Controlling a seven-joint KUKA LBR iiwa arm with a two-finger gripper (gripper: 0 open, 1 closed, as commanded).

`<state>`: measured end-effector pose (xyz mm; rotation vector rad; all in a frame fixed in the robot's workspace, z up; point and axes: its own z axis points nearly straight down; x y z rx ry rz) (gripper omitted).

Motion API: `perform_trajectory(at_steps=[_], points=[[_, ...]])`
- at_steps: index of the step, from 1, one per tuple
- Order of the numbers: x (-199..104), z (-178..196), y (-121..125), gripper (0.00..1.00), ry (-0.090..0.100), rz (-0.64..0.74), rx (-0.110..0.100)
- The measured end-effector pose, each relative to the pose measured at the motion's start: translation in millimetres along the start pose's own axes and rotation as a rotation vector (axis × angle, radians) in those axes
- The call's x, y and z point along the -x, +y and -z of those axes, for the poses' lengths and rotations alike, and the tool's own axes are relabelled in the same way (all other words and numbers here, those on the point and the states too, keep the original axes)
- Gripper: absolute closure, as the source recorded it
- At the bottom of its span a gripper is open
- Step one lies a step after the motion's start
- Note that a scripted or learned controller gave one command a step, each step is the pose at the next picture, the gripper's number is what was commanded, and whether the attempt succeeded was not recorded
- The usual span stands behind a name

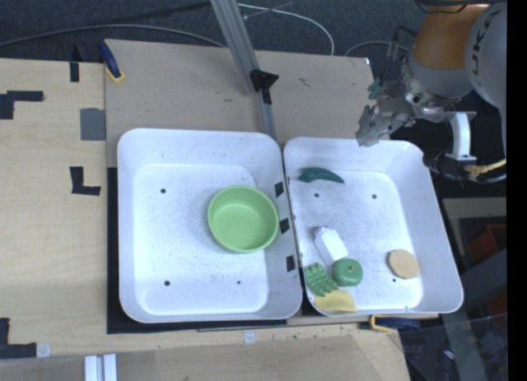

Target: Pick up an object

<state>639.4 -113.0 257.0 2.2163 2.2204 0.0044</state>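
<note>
While the grey two-finger gripper [368, 134] hangs over the far rim of the right shallow white bin [428, 206], no object sits between its fingers; whether the jaws stand wide or narrow I cannot tell. Nearest the jaws, just below and left of them, lies a dark green curved plastic piece [320, 175]. Farther toward the near wall lie a white cylindrical bottle [331, 245], a round green lid [347, 271], a green ridged toy [318, 278], a yellow wedge [338, 301] and a tan round disc [403, 263]. Well left of the jaws, a light green plastic bowl [242, 218] rests in the left white bin [148, 165].
</note>
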Motion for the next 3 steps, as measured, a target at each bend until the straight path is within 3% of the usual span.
perform_trajectory(at_steps=[1, 3], points=[[-55, 3, 3, 1.00, 0.002, 0.005, -0.005], [-158, -25, -15, 1.00, 0.002, 0.004, -0.009]])
